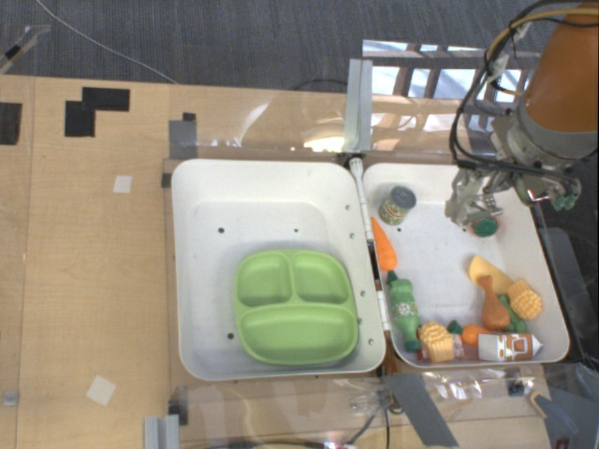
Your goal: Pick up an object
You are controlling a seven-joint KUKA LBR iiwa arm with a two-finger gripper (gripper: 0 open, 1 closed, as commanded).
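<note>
Object choices all sit in the right bin (552,279): a small can (398,204) at its 11 o'clock corner, a carrot (383,242) along the left wall below it, a green bottle (403,309) lower still, and a cluster at 5 o'clock made up of a yellow wedge (487,270), a drumstick (493,304), a corn cob (525,301), a small orange piece (474,334), a toy with a corn-like yellow end (436,340) and a white bottle with a red label (506,347). The gripper (474,211) hangs at the bin's 1 o'clock area, and a small dark green round piece (485,224) lies right at its tip. Whether the fingers are spread or pressed together I cannot tell, nor whether they touch that piece. The left bin (201,204) carries a green divided plate (296,305) at its 5 o'clock part. Both bins rest on the wooden counter (84,279).
</note>
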